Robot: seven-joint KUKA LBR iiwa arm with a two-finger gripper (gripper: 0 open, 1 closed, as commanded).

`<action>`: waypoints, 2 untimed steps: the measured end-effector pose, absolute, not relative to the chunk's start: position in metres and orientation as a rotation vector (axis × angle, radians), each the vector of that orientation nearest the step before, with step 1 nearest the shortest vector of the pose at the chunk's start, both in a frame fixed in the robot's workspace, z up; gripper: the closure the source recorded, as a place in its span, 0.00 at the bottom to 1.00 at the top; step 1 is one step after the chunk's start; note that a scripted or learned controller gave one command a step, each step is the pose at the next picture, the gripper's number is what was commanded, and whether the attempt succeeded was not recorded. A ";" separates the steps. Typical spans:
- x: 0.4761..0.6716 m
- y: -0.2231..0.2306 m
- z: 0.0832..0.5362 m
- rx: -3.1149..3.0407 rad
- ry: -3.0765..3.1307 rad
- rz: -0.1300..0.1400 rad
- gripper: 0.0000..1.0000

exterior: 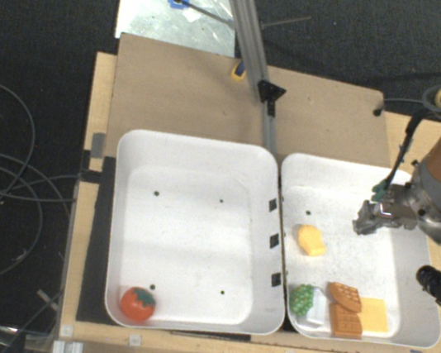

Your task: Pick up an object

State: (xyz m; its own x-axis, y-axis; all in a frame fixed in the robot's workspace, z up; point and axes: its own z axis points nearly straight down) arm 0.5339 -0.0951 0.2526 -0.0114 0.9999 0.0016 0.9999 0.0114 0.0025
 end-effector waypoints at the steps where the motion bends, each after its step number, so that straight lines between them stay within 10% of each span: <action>1: 0.556 -0.047 0.260 2.208 2.233 0.006 1.00; 2: 0.574 0.013 0.249 2.208 2.235 0.005 1.00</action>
State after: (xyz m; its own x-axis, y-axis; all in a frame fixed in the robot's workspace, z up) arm 0.5743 0.0126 0.2486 -0.0118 0.9999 0.0022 0.9999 0.0118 0.0022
